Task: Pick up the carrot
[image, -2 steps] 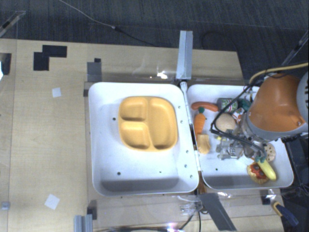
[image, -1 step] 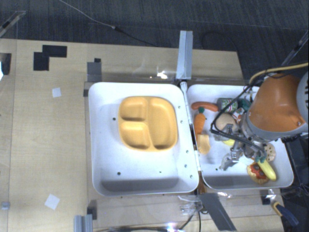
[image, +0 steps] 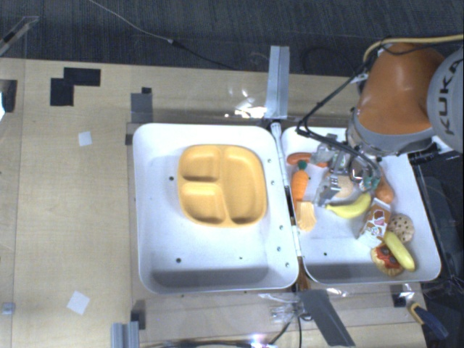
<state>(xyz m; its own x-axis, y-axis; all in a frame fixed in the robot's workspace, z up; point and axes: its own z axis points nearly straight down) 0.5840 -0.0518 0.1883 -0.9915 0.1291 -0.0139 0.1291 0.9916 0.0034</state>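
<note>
We are seeing the carrot (image: pixel 299 185) lying flat in the right bin (image: pixel 428 256), close against that bin's left wall. It is a small orange toy, tapered, with a bit of green showing at its far end, and it is pointing roughly far to near. We are finding it just beside a pale yellow wedge at its near end and a reddish piece at its far end.
</note>
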